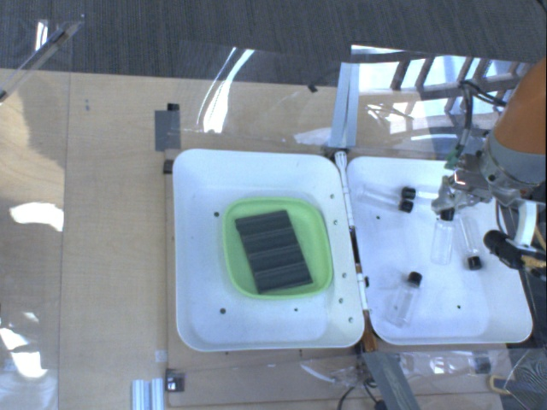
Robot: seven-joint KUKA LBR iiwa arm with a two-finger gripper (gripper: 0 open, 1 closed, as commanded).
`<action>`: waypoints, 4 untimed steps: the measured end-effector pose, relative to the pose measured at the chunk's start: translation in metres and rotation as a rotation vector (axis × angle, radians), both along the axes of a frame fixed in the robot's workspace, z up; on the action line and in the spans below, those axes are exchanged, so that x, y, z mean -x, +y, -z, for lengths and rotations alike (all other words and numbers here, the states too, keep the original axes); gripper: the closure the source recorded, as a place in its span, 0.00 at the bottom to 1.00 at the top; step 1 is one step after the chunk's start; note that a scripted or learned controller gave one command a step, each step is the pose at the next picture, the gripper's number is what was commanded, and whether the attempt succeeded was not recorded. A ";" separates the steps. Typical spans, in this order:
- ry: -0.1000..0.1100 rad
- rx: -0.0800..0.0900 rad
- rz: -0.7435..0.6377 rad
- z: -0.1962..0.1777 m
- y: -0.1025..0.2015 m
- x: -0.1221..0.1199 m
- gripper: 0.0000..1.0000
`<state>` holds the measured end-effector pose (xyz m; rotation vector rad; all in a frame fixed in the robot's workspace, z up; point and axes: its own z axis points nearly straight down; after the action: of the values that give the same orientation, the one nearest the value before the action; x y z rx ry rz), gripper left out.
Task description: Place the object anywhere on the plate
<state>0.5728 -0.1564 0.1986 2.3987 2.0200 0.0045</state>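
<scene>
Left bin holds a green plate bearing a dark ribbed block. In the right bin lie clear vials with black caps; the gripper sits over the upper end of one vial, its finger spread not discernible. Another vial lies near the bin's front-left corner.

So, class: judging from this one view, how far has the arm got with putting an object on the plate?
Done: the green plate already carries a dark ridged block. In hand: the gripper is over the right bin, above a clear vial; a grasp can't be confirmed. Left: lifting a vial and carrying it across to the plate.
</scene>
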 end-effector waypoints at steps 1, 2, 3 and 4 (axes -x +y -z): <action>0.002 -0.001 -0.246 0.002 0.079 0.052 1.00; 0.000 0.000 -0.365 0.013 0.163 0.032 1.00; 0.000 -0.001 -0.364 0.013 0.162 0.032 0.00; 0.001 -0.001 -0.309 0.014 0.100 0.045 0.00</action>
<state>0.5277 -0.0560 0.1851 2.0607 2.3664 0.0050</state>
